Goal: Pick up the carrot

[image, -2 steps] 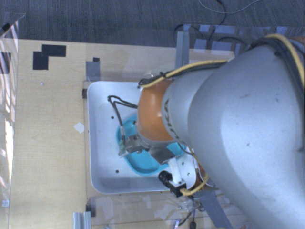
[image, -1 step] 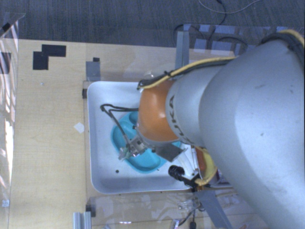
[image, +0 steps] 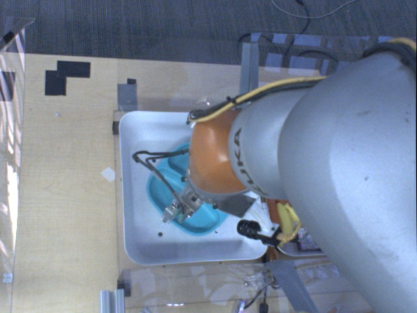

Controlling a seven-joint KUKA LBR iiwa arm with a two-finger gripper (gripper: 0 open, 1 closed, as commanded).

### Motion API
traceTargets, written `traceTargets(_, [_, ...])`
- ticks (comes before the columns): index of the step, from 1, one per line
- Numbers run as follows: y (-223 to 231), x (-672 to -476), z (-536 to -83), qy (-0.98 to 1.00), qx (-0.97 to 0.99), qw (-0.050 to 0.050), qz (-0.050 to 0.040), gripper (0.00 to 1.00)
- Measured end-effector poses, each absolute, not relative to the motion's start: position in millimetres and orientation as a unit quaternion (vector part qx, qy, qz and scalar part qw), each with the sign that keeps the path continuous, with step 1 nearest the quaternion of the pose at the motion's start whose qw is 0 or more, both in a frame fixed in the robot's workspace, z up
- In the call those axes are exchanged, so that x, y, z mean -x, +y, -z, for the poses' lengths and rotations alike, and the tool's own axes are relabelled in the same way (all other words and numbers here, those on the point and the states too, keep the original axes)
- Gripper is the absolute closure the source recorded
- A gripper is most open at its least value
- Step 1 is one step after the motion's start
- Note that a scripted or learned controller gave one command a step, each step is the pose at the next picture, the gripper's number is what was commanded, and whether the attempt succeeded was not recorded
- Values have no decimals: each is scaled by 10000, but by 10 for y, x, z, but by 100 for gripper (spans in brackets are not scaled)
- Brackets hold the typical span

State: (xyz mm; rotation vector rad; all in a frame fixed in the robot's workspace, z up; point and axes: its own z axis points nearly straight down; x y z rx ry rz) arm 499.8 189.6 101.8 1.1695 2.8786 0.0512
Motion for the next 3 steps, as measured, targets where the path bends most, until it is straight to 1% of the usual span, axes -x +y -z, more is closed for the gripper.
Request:
traceTargets(1, [1904, -5000, -1021, 9620, -2722, 188, -140, 0])
traceTargets(2, [2193, -4998, -1019, 9353, -3532, 166, -133, 0])
traceTargets(3, [2147, -5010, -1028, 9775, -2094, 206, -137, 0])
